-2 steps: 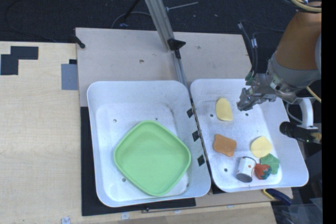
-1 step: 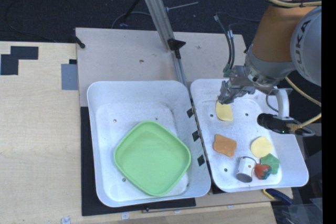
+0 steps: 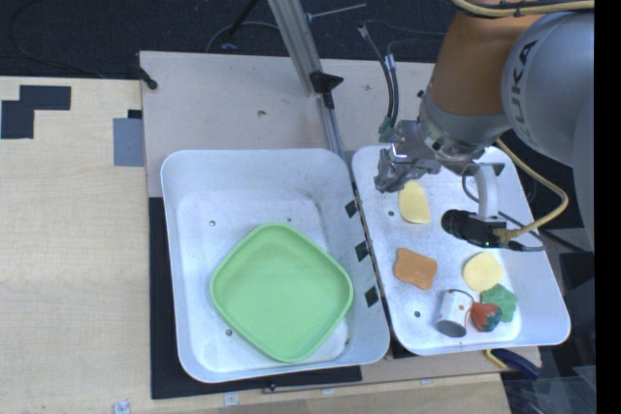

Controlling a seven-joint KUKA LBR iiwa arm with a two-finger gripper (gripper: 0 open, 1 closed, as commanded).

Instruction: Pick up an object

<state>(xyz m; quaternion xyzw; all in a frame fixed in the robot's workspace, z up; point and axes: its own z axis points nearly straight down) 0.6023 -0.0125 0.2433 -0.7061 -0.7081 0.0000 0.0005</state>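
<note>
Camera view: the wrist [image 3: 454,123] half hides my end effector [image 3: 396,172], so I cannot tell how open it is; a pale yellow piece [image 3: 414,204] lies just beside it, nearer.

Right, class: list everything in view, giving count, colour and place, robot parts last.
left bin: one, white, on bench
right bin: one, white, beside it
plate: one, green, left bin
flat piece: one, pale yellow, right bin, far half
block: one, orange, right bin middle
disc: one, yellow, right of block
cup: one, white, right bin's near edge
toy: one, green and red, beside cup
gripper: one, grey, over right bin
arm: one, grey and orange, reaching from right
</note>
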